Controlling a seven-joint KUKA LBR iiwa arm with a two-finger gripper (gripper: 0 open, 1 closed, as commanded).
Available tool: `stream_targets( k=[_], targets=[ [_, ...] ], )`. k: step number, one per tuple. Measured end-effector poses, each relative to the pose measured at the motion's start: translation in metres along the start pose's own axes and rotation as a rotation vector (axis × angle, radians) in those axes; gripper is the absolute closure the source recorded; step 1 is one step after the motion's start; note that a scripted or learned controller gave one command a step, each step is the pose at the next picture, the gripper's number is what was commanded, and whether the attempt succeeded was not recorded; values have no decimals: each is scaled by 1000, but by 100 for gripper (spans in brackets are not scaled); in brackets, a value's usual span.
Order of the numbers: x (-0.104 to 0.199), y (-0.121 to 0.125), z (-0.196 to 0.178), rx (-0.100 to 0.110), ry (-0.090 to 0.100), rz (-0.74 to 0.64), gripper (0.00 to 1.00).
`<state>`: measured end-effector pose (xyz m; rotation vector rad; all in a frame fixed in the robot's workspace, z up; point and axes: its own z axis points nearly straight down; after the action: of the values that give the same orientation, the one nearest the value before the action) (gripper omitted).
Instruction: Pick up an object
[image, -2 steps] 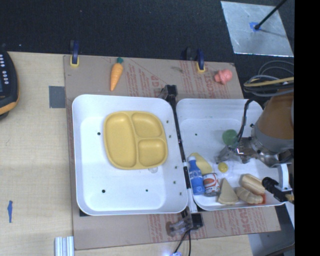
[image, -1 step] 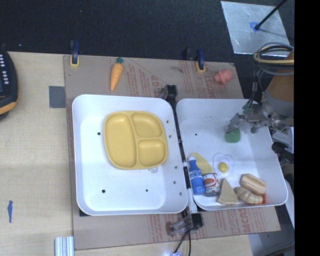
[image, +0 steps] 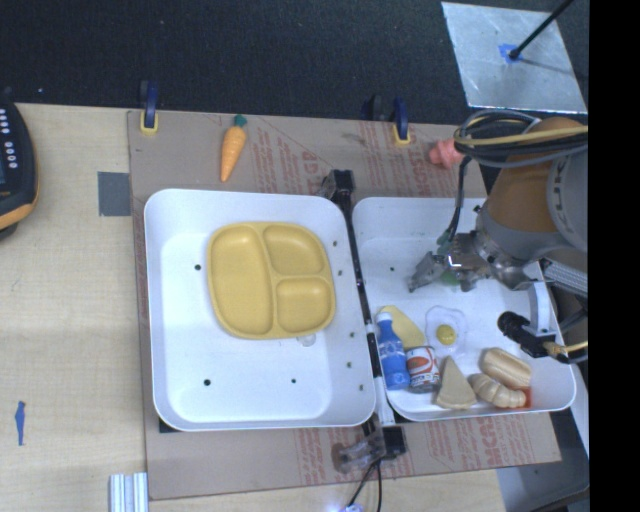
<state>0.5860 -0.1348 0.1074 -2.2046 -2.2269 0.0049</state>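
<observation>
Here the end effector (image: 425, 275) hangs over the right bin (image: 400, 225) — fingers apart, holding nothing.

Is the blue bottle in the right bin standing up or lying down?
Lying down. The blue bottle with a white cap rests flat along the right white bin's left wall, cap pointing away from the camera.

— What is cut off? — The arm (image: 535, 190) is cut by the right edge, and a dark device (image: 14, 160) by the left.

— What cannot be told? — The label on the small can (image: 423, 368) cannot be read; the gripper (image: 432, 270) is blurred.
</observation>
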Motion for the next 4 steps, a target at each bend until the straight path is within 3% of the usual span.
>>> stream_targets(
  k=[1,2,3,4],
  targets=[
    [-82,-118,17,4,-3,18,0],
    [-40,-21,-48,-17,-5,-1,0],
    [-78,52,17,-12,-7,2,0],
    [-78,49,3,-5,-6,-1,100]
  ],
)
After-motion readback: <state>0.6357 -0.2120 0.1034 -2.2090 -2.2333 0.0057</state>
